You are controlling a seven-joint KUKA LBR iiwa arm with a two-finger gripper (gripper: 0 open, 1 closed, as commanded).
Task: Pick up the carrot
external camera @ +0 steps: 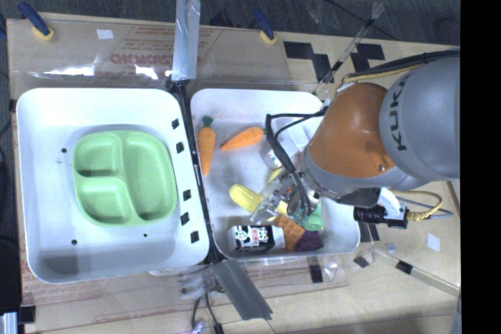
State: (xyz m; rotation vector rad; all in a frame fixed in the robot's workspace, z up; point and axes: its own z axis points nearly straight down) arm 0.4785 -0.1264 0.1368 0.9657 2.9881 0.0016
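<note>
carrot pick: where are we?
Done: the arm is in over the right bin, with the hand low among the items at its near end.
In hand: nothing that the view confirms; the hand sits by the yellow toy, away from both carrots.
Left: the whole pick. One carrot lies along the bin's left wall, a second carrot beside it, both still on the floor.

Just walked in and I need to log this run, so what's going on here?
A grey KUKA arm reaches into the right bin, its gripper low over the clutter near the front: a yellow corn cob, a black-and-white carton and a purple toy. Two carrots lie farther back, one upright by the divider, one angled mid-bin. Neither is held. The left bin has a green divided tray.
</note>
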